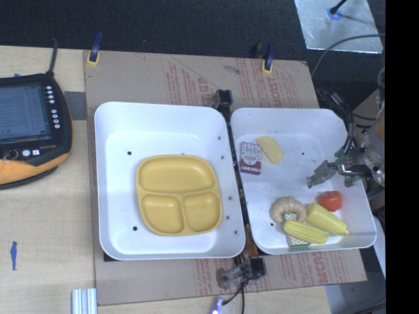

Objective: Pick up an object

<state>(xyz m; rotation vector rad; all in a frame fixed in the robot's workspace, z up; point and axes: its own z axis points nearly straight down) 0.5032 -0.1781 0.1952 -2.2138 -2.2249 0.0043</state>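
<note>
The claw [329, 173] hangs low over the right bin [294, 120] near its right wall, and its dark fingers look spread a little with nothing between them, though they are small and murky here, so how wide they stand I cannot tell for certain. Just below it lies a small red piece [330, 200], perhaps a toy tomato, touching the upper end of a yellow pepper-like piece [327, 220]. Beside those sit a toy corn cob [304, 231] and a pale ridged round thing [287, 209], all crowded in the bin's lower corner. A pale yellow wedge [270, 149] and a small red-and-white carton [250, 157] lie apart near the bin's left wall. These look like hollow plastic play food: light, stiff, smooth and apt to slip or roll. The red piece is nearest; I would pinch it across its middle. The left bin [111, 175] carries a yellow divided tray [178, 193]
</note>
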